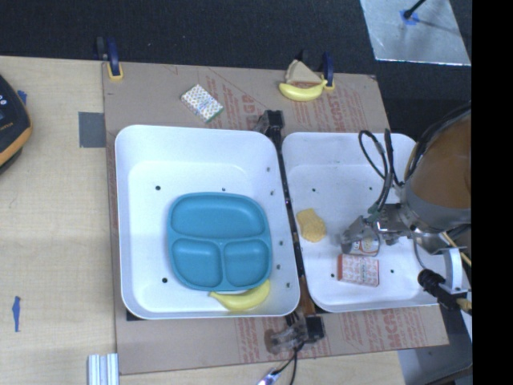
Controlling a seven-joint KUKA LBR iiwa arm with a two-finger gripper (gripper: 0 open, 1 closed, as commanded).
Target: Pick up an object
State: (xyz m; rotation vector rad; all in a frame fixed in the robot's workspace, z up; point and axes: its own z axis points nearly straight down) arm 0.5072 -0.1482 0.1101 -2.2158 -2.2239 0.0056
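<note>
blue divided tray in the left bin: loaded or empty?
Empty. All three compartments of the blue tray show bare blue; a banana lies outside its near edge.

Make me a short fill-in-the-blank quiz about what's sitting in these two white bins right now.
1. The blue tray has ___ compartments.
2. The banana in the left bin lies against the tray's ___ edge.
3. The gripper hovers above the ___ bin.
4. The round yellow cookie lies to the ___ of the patterned packet.

Missing words: three; near; right; left
</note>
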